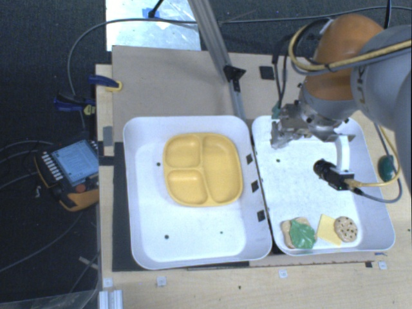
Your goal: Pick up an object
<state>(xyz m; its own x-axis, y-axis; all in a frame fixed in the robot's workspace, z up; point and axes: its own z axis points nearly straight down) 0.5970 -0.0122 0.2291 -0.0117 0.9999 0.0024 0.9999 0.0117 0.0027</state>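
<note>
Starting at the left white bin [148, 237], a yellow three-compartment plastic plate [202, 169] lies there, well apart from the gripper [281, 136] over the right white bin [283, 192]; whether its fingers are open I cannot tell. Reaching the green leafy toy [300, 234], yellow cheese wedge [327, 229] and round speckled cookie [346, 228], which touch along the near wall, it could snag two or slip.

This looks like a robot lab. A big grey robot arm [380, 63] reaches over a table [167, 76] with two white bins [138, 192], and loose cables [90, 34] lie on the dark floor [45, 44].
</note>
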